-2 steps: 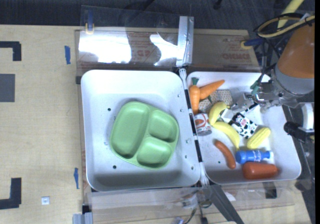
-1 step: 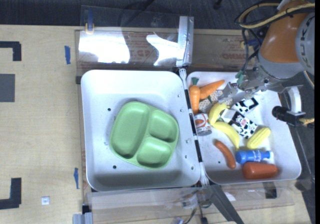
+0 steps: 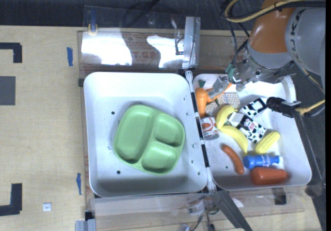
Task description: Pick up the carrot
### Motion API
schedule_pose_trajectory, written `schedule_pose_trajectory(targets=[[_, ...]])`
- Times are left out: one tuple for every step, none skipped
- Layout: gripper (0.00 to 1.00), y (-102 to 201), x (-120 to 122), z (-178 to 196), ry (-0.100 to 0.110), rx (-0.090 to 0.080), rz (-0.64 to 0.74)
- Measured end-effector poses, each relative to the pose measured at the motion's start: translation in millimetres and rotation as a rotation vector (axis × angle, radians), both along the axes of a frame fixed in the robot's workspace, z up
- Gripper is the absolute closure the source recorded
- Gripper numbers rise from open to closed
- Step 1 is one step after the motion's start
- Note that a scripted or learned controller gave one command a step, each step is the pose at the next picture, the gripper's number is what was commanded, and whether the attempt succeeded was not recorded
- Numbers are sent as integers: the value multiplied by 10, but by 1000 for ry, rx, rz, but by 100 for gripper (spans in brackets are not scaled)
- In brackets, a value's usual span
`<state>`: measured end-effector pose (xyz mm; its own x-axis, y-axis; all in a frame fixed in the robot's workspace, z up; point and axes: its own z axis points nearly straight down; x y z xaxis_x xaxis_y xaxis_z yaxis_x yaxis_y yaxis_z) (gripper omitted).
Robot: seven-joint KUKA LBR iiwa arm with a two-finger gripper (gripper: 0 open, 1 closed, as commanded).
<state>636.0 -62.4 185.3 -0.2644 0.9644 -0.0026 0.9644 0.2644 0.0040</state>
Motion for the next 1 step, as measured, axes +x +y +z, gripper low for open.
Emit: schedule_pose_trajectory(targets=[[100,6,13,108,-5,-2,2]])
